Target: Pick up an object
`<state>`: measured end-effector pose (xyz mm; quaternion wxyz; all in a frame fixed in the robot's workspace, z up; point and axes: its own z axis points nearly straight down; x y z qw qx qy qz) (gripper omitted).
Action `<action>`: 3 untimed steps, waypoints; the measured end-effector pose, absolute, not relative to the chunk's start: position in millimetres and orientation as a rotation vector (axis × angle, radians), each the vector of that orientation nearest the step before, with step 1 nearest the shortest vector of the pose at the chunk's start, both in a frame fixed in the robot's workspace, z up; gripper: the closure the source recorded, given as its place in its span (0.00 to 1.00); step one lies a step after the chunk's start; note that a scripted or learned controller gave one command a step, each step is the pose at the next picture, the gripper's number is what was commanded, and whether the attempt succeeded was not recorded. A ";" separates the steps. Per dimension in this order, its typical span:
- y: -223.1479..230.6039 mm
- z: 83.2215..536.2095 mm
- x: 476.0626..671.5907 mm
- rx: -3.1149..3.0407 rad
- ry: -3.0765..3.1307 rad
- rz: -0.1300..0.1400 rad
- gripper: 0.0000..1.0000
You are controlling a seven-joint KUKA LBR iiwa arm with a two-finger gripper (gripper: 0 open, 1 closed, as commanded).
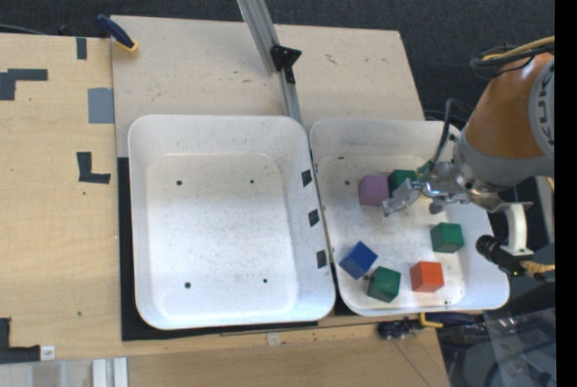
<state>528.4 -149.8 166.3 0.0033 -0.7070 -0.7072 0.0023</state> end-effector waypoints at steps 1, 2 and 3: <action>-148.6 122.3 529.3 -2.216 -2.219 0.007 0.00; -148.7 134.7 530.2 -2.218 -2.221 0.003 1.00; -152.3 177.2 529.6 -2.222 -2.224 -0.001 1.00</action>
